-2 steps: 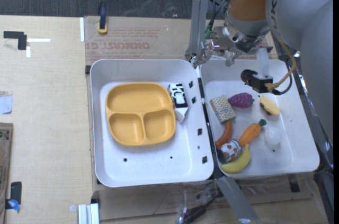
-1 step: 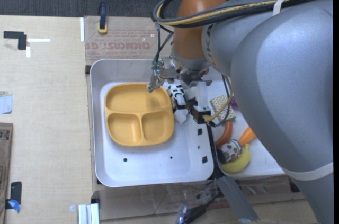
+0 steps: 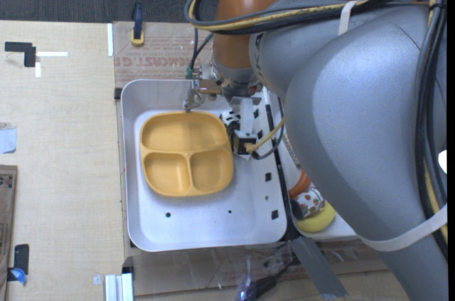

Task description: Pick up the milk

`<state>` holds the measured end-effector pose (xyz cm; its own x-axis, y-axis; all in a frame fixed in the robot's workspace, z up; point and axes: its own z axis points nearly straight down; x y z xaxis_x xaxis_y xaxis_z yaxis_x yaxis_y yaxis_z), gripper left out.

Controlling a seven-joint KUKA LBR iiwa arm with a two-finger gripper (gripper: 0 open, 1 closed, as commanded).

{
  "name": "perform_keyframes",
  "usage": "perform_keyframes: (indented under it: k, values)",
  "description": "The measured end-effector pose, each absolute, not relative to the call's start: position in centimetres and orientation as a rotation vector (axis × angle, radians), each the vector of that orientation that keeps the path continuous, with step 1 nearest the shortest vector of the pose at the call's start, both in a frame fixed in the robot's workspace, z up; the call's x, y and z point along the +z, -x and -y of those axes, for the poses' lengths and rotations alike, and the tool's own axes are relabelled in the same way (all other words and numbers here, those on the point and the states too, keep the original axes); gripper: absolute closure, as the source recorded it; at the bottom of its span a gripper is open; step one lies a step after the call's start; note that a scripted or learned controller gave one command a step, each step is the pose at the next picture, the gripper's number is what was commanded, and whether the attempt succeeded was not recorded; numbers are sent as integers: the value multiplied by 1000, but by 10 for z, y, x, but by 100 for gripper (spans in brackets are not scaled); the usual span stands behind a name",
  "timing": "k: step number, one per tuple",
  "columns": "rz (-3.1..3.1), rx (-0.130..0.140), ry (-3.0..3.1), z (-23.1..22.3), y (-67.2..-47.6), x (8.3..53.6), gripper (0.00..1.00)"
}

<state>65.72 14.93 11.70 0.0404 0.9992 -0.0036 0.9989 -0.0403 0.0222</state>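
Note:
My gripper (image 3: 193,99) is low over the far edge of the left bin (image 3: 206,232), just beyond the back rim of a yellow divided plate (image 3: 186,153) lying in that bin. Nothing shows in its grasp. In the right bin, a small item (image 3: 310,206) with an orange top, a white speckled middle and a yellow base peeks out from under the arm. I cannot tell what it is. The grey arm (image 3: 355,114) covers most of the right bin.
The yellow plate fills the left half of the left bin, with bare white floor (image 3: 249,207) toward the near right corner. A wooden benchtop (image 3: 57,150) stretches to the left, with small items at its edges. An orange clamp (image 3: 137,29) sits behind the bin.

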Motion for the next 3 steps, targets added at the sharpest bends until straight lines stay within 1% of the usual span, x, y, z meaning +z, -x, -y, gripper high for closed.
perform_keyframes:
  k: [1, 2, 3]
  values:
    - [-2163, 21, -2249, -148, -658, 127, 100]
    - [-2204, -2, -2237, -175, -659, 243, 100]
    - [-2105, -7, -2332, -156, -659, 242, 100]
